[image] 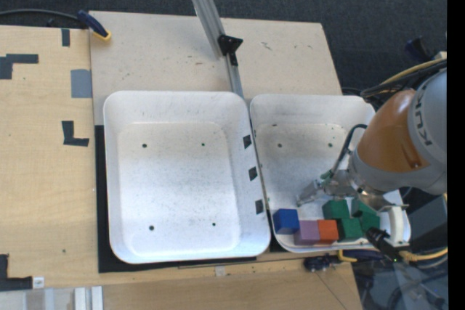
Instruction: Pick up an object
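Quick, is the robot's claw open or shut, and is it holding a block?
Gripper: low in the right bin, just above the blue block; open or shut cannot be told, and no block is seen in it.

A robotics lab: plywood bench (182,54), white bins (116,156), KUKA arm (407,134).

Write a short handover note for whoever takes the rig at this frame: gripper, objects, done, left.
Gripper: low in the right bin, near its front; nothing visibly between its fingers, open or shut unclear.
Objects: blue block, purple block, orange block and green block clustered at the right bin's front edge, just below the gripper.
Done: no pick visible.
Left: grasp one block and lift it.
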`<control>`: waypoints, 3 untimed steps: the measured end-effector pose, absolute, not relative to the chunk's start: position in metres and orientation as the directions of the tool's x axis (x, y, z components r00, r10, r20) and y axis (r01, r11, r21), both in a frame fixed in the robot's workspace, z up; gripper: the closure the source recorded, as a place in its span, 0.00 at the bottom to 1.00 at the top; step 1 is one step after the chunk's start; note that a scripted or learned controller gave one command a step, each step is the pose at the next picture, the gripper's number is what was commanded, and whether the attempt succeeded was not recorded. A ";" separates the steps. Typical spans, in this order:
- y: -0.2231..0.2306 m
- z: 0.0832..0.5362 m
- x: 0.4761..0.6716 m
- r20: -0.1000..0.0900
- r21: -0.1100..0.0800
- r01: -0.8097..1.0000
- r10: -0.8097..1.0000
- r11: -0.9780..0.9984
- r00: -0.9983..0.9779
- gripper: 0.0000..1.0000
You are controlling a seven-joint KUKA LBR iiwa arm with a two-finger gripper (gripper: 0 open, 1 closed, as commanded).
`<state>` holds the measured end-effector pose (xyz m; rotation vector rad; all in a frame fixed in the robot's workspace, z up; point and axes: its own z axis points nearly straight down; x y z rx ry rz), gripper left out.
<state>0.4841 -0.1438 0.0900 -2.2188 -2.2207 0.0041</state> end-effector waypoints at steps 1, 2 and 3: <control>-0.143 0.101 0.484 0.002 -0.004 1.000 1.000 0.001 -0.001 1.00; -0.147 0.143 0.485 -0.001 0.002 1.000 1.000 0.001 -0.001 1.00; -0.149 0.186 0.484 -0.001 0.002 1.000 1.000 0.001 -0.001 1.00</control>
